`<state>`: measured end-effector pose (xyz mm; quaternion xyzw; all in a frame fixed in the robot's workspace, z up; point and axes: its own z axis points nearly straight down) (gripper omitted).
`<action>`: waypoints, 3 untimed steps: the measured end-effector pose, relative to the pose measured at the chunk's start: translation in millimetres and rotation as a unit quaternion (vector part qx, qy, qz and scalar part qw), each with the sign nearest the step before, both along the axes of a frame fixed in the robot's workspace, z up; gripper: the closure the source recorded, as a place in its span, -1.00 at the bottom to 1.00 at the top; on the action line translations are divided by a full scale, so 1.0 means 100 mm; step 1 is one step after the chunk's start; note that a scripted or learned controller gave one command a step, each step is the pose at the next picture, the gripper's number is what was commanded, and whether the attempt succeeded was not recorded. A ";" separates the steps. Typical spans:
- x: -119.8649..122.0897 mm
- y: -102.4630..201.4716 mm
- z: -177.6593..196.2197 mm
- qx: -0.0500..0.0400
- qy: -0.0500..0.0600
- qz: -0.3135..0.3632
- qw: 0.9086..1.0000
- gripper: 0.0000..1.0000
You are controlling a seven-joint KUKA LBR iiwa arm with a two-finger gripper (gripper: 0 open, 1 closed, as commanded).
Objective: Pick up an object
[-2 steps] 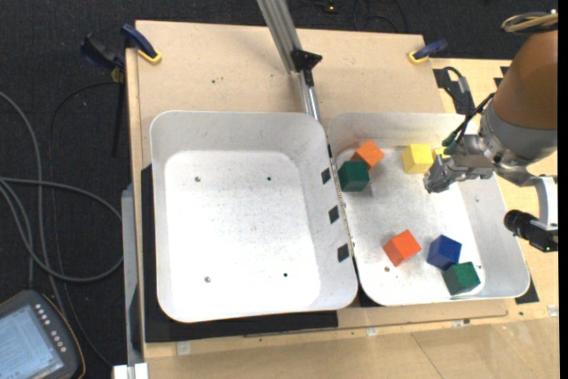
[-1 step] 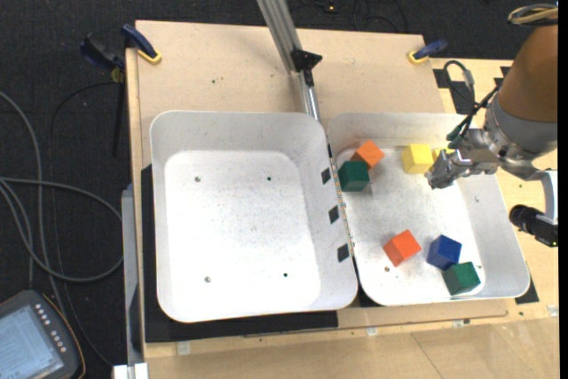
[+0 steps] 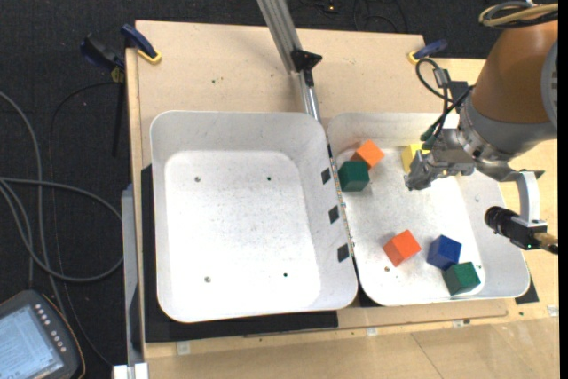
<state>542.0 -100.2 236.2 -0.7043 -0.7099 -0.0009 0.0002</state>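
A small yellow block lies in the far part of the right bin, and it is judged the likeliest target, since the gripper is seen just beside it, on its near right side. Whether the block is touched, and how far the gripper is opened, cannot be told, because the tool is seen from above as a dark, blurred mass; nothing is seen held in it. To the left of the yellow block an orange cube and a dark green cube are set against each other, close to the bin's left wall. Nearer the camera, a second orange cube, a blue cube and another green cube are grouped, the last two touching. The scattered blocks are kept in by the bin's shallow rim. The arm is reached in from the right over the bin's far corner, with cables looped at the wrist. The left bin is set alongside on the wooden bench, held by blue clamps.
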 end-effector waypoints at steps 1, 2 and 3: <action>-0.10 0.56 0.10 0.000 0.000 0.001 1.000 1.00; -0.24 1.13 0.13 0.000 0.001 0.001 1.000 1.00; -0.30 1.68 0.16 0.000 0.001 0.001 1.000 1.00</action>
